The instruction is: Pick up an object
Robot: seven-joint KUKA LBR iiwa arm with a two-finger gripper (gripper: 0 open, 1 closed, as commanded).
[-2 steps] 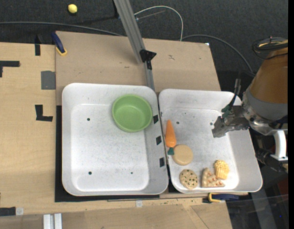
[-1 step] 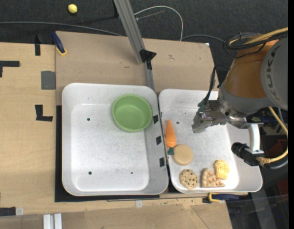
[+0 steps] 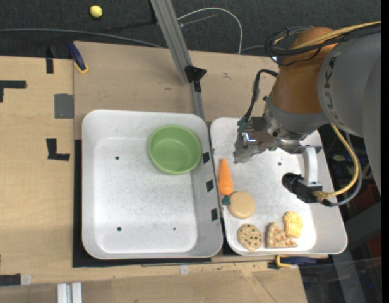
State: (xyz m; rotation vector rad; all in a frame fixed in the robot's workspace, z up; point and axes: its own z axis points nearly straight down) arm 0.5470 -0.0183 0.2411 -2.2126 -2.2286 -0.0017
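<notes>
Arm [image 3: 321, 74] comes in from the right & its bulk covers the far right corner of the right bin [image 3: 330, 242] — wrist and orange band hide a good part of that bin's back wall. Gripper [image 3: 244, 145] hangs low over the bin's back-left area, just behind the carrot [image 3: 225, 177]; too dark and small from here, so I can't tell if it's open or closed, and I see nothing held in it. Carrot lies along the bin's left wall, tip pointing away, w/ a round tan biscuit-like piece [image 3: 242, 204] touching its near end. Along the front edge: a speckled cookie [image 3: 249, 235], a waffle-ish piece [image 3: 276, 237], and a yellow corn-like item [image 3: 293, 223] — close together, details hard to read. Mid-floor of the right bin is bare. Left bin [image 3: 100, 232] holds a green bowl [image 3: 174, 149] near its back right, lots of free floor in front. A slanted grey pole [image 3: 172, 30] crosses above.
</notes>
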